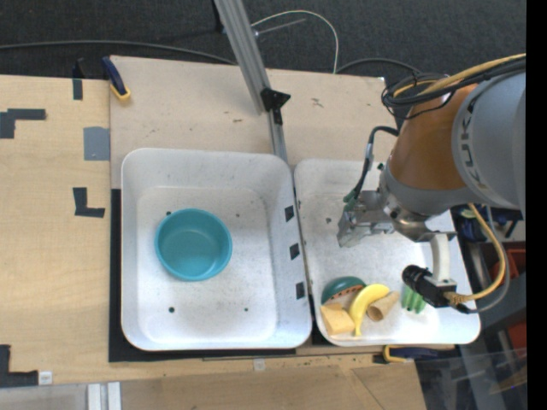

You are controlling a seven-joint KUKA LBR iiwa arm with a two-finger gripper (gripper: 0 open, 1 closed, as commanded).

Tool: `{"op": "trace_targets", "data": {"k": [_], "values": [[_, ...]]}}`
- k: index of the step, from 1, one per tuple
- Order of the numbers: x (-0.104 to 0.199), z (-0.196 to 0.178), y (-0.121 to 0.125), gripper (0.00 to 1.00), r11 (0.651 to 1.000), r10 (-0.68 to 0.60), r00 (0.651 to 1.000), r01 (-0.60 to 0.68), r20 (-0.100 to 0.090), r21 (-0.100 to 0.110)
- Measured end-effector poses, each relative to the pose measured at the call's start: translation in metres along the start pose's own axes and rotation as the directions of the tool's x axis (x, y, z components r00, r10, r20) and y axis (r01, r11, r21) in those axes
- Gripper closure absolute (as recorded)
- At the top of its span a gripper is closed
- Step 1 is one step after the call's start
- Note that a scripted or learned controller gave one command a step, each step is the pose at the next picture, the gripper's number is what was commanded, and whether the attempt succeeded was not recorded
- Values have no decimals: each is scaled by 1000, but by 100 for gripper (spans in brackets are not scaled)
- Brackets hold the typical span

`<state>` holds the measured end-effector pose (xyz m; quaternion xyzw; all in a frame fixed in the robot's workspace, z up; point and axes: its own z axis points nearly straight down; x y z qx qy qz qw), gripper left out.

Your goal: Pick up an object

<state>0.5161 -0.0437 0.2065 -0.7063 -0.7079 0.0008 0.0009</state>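
Banana [367,301] in right bin's [329,186] near corner, below gripper [352,229], finger state indiscernible

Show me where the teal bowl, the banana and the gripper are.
teal bowl [194,244]: camera view, inner bottom.
banana [367,301]: camera view, middle of its curve.
gripper [349,236]: camera view, between the fingertips.

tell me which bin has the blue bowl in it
The left bin: the blue bowl sits in it, while the right bin holds the banana.
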Motion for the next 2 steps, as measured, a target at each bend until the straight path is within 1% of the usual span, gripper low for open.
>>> {"op": "trace_targets", "data": {"k": [1, 2], "values": [[55, 0, -16, 100, 1000, -4, 1000, 4, -2, 2], [100, -5, -26, 100, 1000, -5, 1000, 5, -2, 1]]}}
